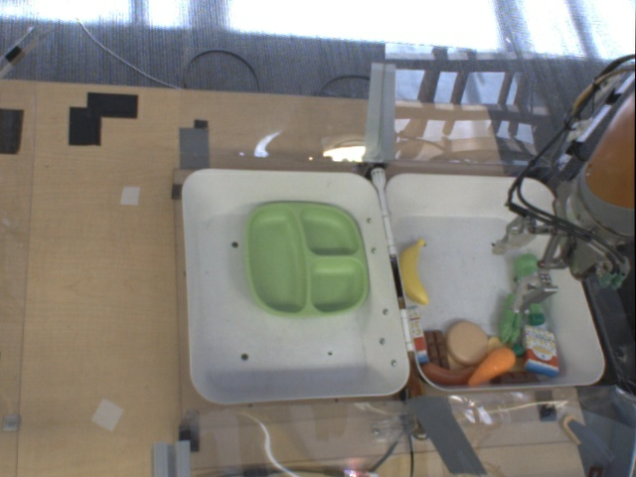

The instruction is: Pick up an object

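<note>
A: What do we see if we start on the left?

B: We see the wooden table (89, 296) with bits of black tape. Then comes the left bin (214, 351), and a green plate (303, 258) with three parts lies in it.

A: And in the right bin (467, 217)?

B: We see a yellow banana (413, 272) near the wall between the bins. Down in the near corner there is a heap: a round tan thing (467, 344), an orange carrot (493, 366), a brown sausage (447, 374) and a small carton (542, 350). A green leafy thing (517, 306) stands just above the heap.

A: Where is the claw (535, 288)?

B: It hangs over the right side of that bin, right by the green leafy thing. The metal parts are small and mixed up with the green, so we cannot tell if it is wide or narrow, or if it has anything.

A: So how far along are we?

B: We think the arm is in place over the toys, but nothing looks lifted yet. All the things lie in the bin. The grab and the lift are left to do
</note>
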